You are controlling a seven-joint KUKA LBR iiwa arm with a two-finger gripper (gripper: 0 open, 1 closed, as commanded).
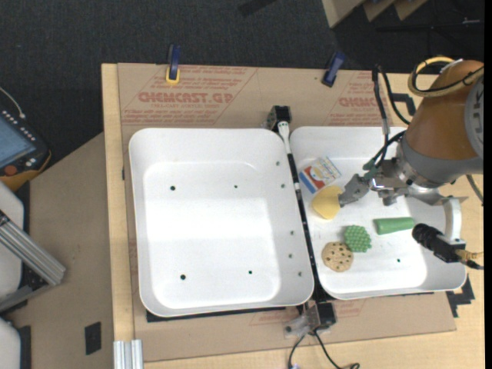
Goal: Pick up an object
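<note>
Nearest the camera, at the bottom centre of the frame, a small black clamp point(321, 314) with trailing wires sits at the front edge where the two bins meet. Just above it, in the lower part of the right bin point(400, 279), a round tan cookie point(337, 257) speckled with dark chips lies beside a bumpy green ball-like piece point(357, 238), the two nearly touching. A little right of them lies a green wedge-shaped block point(393, 224), apart from both. The left bin point(211, 214) takes up the middle of the frame, its white floor marked by a few dark dots.

Further up the right bin, a soft yellow object point(327, 203), perhaps a sponge or toy fruit, rests near the divider between the bins. The claw point(354, 191) comes in from the right with its dark tip just beside the yellow object's upper right edge; whether the tip touches it cannot be told, and whether the claw is open or closed cannot be told either. Behind the claw the grey wrist rises into the orange band of the arm point(442, 125) at the right edge of the frame.

Above the yellow object a small card packet point(317, 172) printed in red, blue and white lies flat. Beyond both bins the cardboard-covered desk point(231, 91) shows red lettering, with a blue clip point(174, 60) at upper left and another point(334, 68) at upper centre on its far edge
</note>
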